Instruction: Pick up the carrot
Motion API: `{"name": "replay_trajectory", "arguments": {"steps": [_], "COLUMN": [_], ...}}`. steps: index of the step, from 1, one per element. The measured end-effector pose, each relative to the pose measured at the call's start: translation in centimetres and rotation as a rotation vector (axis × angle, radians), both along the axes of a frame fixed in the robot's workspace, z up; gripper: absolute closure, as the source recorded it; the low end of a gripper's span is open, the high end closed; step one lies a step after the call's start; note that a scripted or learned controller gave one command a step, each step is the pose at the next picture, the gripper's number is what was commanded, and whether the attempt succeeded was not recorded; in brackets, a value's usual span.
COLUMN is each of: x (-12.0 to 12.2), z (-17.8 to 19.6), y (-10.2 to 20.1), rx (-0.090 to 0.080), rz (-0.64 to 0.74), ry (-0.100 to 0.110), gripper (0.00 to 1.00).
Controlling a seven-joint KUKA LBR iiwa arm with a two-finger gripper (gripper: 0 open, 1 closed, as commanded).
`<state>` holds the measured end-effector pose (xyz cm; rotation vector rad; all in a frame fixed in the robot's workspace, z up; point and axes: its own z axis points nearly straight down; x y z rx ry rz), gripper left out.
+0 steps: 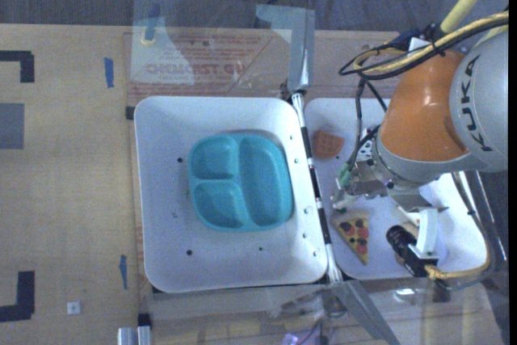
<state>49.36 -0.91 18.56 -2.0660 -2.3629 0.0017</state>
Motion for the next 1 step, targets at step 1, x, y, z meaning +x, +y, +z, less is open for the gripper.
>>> {"name": "replay_trajectory", "arguments": {"steps": [1], "x": [-1.48], "z": [-0.18], "y": [1.66], "rx": [-0.001], "rz": [-0.297], "ry": [0.001], "gripper": [1.0]}}
